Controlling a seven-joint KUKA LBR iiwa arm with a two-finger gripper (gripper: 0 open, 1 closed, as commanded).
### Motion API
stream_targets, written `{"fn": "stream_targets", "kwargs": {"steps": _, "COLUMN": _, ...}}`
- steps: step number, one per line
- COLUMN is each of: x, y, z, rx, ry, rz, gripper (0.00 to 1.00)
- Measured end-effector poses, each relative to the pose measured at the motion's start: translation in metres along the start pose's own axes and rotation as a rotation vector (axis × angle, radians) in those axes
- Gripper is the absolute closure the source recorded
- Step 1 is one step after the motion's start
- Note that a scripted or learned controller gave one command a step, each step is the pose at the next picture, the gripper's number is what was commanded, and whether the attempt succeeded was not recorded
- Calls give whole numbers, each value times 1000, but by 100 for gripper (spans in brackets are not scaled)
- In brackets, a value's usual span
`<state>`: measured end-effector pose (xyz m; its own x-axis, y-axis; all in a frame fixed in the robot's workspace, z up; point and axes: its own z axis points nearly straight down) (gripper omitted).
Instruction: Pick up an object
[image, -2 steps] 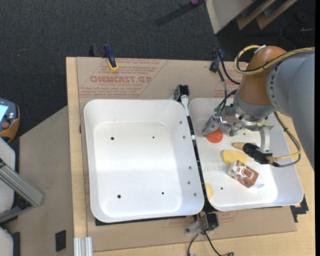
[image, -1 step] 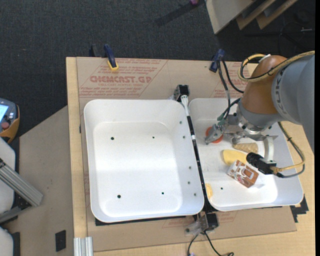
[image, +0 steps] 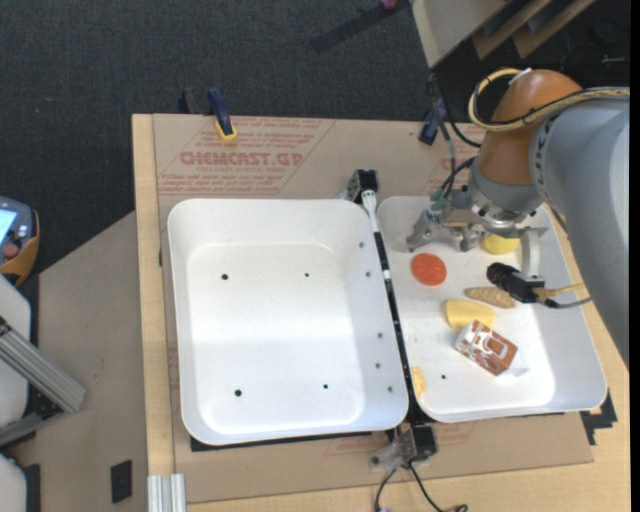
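Claw (image: 470, 228) over rt bin (image: 570, 385) w/ red disc (image: 429, 269), yellow block (image: 467, 313), packet (image: 487, 350).

The arm (image: 590, 150) was a bulky, smooth grey shell, with a glossy orange band (image: 522, 120) above the wrist, a yellow-edged cable looping beside it, and pale metal gripper (image: 468, 232) parts.

the hand (image: 470, 228) partly hides a yellow object (image: 500, 243) behind it.

Smooth white plastic bins (image: 270, 330)
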<state>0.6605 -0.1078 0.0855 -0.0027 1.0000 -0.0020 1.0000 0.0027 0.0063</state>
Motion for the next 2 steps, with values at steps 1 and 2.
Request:
{"fn": "stream_targets", "kwargs": {"steps": 1, "x": 8, "y": -24, "z": 0, "rx": 10, "ry": 3, "rz": 4, "gripper": 0}}
{"fn": "stream_targets", "kwargs": {"steps": 2, "x": -28, "y": -45, "z": 0, "rx": 10, "ry": 2, "rz": 6, "gripper": 0}}
